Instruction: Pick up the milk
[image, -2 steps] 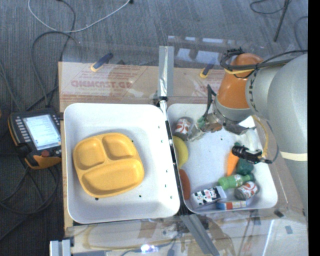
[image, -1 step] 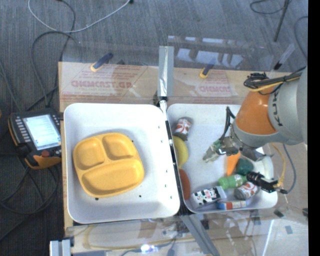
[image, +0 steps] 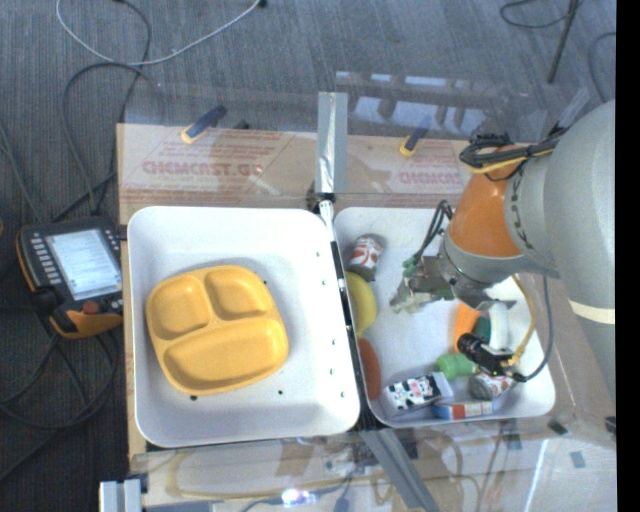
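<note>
The milk (image: 415, 392) is a small white carton with black cow patches. It lies on its side near the front edge of the right bin (image: 400, 228). My gripper (image: 412, 293) hangs over the middle of that bin, below the orange wrist band (image: 484, 222). It is up and behind the carton, about a hand's width apart from it, and I see nothing held in it. The grey arm covers the bin's right side.
Around the milk lie a red-orange piece (image: 368, 366), a green item (image: 457, 364), a small can (image: 490, 385) and a flat blue-red pack (image: 462, 410). A yellow fruit (image: 362, 301) and a brown can (image: 366, 255) sit along the left wall. The left bin (image: 170, 225) holds a yellow divided plate (image: 216, 328).
</note>
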